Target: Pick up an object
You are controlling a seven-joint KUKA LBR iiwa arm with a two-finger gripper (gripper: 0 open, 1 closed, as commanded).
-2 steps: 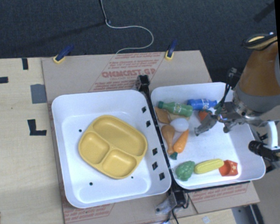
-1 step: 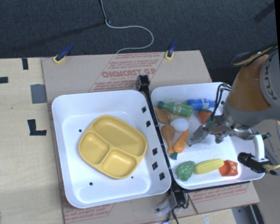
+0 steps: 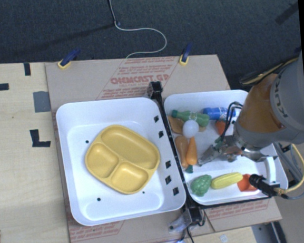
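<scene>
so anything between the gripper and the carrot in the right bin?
Nothing visible. The gripper sits low in the right bin, tips just right of the carrot, with bare white floor between. The white ball lies above, the corn cob below, both aside.

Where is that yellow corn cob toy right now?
The yellow plastic corn cob lies in the right-hand shallow white bin, near its front wall, between a green leafy plastic vegetable on its left and a small red-orange toy on its right.
</scene>
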